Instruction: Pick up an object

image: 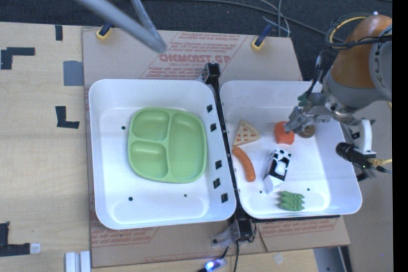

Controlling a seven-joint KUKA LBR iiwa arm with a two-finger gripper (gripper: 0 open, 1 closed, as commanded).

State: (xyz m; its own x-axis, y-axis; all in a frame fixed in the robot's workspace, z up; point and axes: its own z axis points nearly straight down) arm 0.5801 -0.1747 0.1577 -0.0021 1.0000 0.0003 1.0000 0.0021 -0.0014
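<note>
Beside the pincer (297,125), whose grip I cannot tell, sits a small orange block (283,133).

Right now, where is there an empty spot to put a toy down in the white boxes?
In the left bin, bare floor rings the green plate, widest below it. The right bin is crowded: gripper, orange block, pizza slice, sausage, cow, green toy. Its upper-left corner is bare.
</note>
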